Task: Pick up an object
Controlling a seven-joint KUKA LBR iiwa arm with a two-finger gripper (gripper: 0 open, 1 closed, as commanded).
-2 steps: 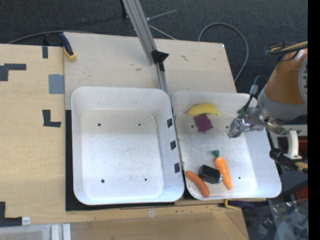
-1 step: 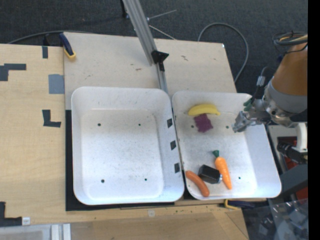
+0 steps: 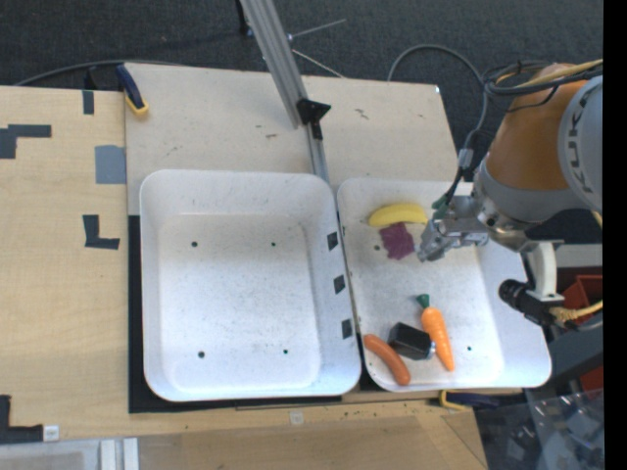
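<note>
Where the plywood bench (image 3: 225, 135) meets dark carpet (image 3: 118, 13), I see my gripper (image 3: 436, 243) beside the banana (image 3: 398, 213), grip unreadable.

Arm (image 3: 549, 155) cut off at right edge of frame. Gripper (image 3: 436, 243) fingers too small to resolve. Banana (image 3: 399, 213) right end hidden behind gripper.

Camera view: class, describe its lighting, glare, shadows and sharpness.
Camera view: even, soft light; right bin bright white, no harsh glare; faint shadows beside the carrot and banana; overall slightly soft, gripper a little blurred.
</note>
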